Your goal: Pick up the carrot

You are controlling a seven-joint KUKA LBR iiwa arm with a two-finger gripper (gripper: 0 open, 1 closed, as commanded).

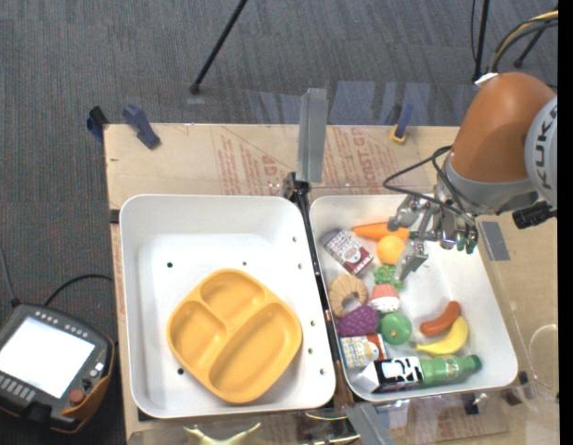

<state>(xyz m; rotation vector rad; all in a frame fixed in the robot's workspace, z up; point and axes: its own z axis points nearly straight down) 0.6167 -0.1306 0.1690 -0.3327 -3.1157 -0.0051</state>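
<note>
At the near edge of the right bin (pixel 505 336), a green bottle (pixel 433 370) lay on its side along the front wall, a small carton (pixel 359 350) beside it. Just behind sat a banana (pixel 446 340) with a red sausage (pixel 439 318) touching it, a green round fruit (pixel 395 327), a purple bunch of grapes (pixel 357 321) and a ring-shaped pastry (pixel 347 292). All toys lay jumbled, touching or overlapping, probably tipped in loose rather than arranged.

Left bin (pixel 147 276) held a yellow divided plate (pixel 235 334), flat, nothing on it.

Farther back in the right bin: a small pink packet (pixel 348 251), an orange round fruit (pixel 391 249), and the carrot (pixel 379 231), lying along the far wall with its tip toward the bin divider. The fruit touched its near side, so a grip looked likely to crowd.

End effector (pixel 422 245) hung over the carrot's thick end, fingers spread, one pointing down beside the orange fruit; nothing between them. Carrot not yet grasped, judged from this.

Hard to read: the carrot's thick end ran under the finger hardware; cables and the arm's orange band (pixel 500 123) masked the bin's far right corner
</note>
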